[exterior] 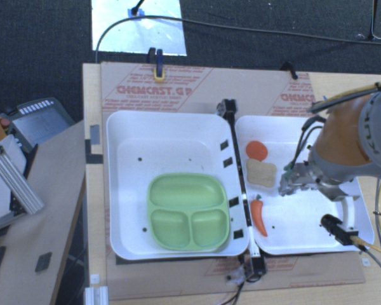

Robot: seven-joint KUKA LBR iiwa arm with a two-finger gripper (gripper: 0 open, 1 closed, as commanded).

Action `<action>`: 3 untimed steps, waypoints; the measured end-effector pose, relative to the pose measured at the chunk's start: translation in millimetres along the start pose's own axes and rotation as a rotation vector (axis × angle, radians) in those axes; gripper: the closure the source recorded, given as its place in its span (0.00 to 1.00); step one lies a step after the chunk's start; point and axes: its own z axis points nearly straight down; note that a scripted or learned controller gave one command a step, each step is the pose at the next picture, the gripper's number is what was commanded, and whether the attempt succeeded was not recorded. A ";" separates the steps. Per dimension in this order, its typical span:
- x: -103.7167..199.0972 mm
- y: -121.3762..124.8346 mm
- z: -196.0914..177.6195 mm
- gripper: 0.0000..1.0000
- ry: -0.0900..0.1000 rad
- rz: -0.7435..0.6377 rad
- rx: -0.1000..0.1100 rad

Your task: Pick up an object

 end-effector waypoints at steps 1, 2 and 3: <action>-0.5 -8.0 -50.1 1.00 -0.001 0.001 -0.003; 8.0 -6.2 -97.8 1.00 0.000 -0.004 -0.004; -2.3 -5.9 -155.4 1.00 -0.002 -0.002 -0.006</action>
